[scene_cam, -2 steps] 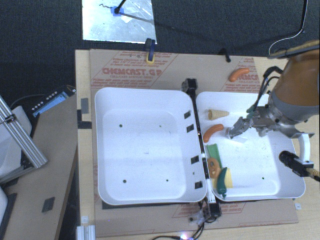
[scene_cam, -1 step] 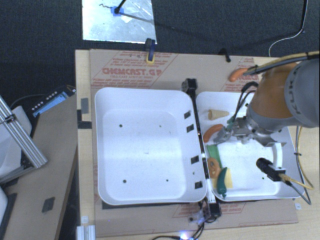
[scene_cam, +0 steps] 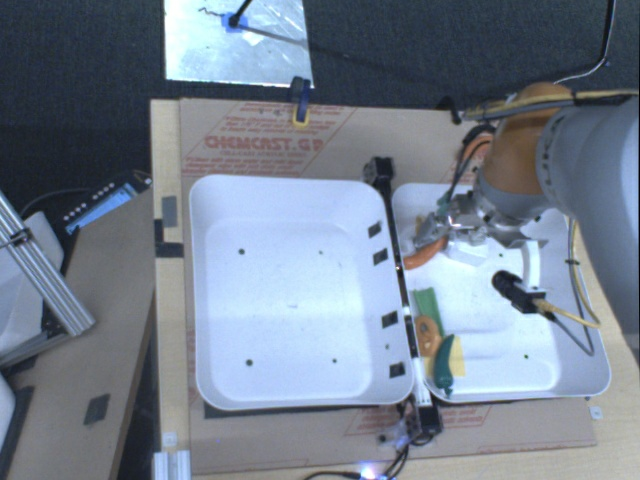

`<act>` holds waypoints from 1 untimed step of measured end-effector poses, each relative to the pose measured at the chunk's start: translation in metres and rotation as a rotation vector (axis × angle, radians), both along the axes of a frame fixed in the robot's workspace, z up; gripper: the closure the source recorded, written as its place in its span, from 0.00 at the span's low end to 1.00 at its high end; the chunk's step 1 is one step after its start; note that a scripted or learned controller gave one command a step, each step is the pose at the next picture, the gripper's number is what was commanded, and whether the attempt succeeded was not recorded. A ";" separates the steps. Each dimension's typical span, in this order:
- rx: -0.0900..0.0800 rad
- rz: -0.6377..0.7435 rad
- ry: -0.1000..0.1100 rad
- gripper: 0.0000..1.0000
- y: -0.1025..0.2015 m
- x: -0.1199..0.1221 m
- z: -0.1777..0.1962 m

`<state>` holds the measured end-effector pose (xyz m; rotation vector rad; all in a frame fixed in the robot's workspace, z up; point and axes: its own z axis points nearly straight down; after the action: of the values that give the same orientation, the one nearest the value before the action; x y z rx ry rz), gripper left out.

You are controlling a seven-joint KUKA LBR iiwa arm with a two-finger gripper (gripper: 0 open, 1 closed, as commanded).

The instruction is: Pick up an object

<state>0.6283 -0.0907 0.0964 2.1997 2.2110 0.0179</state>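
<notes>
Down front, the yellow-green toy (scene_cam: 443, 360) sits loose; my gripper (scene_cam: 440, 230) pinches an orange thing (scene_cam: 419, 254), barely lifted.

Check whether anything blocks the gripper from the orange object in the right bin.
Nothing visible does. The gripper hangs right above the orange object near the right bin's left wall. The green and yellow items lie further down that wall, out of the way.
</notes>
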 end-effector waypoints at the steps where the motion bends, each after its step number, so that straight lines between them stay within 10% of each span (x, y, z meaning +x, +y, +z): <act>1: 0.005 0.000 -0.010 1.00 0.002 -0.007 0.005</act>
<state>0.6208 -0.0883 0.1019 2.1969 2.2077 0.0344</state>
